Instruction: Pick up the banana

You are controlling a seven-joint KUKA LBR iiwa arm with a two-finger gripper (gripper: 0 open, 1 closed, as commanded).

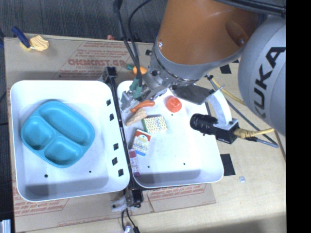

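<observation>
Camera view, looking down at a slant on a table point(73, 62) with two white bins side by side. The left bin point(29, 178) holds a blue divided tray point(57, 132). The right bin point(194, 171) holds a cluster of small things near its far left corner: what looks like the banana point(136, 116), a pale tan curved piece, lies just beside an orange carrot-like piece point(144, 105), with a green-patterned box point(155, 124), a red round piece point(173, 104) and a small carton point(141, 143) close by.

The arm's hand point(132, 94) is low over that corner, just above the banana. Whether its grip is spread or pressed together cannot be told, and nothing is seen held.

Risk, as a judgement: the crowding could make the hand catch the carrot piece instead, or push the banana against the bin wall.
</observation>
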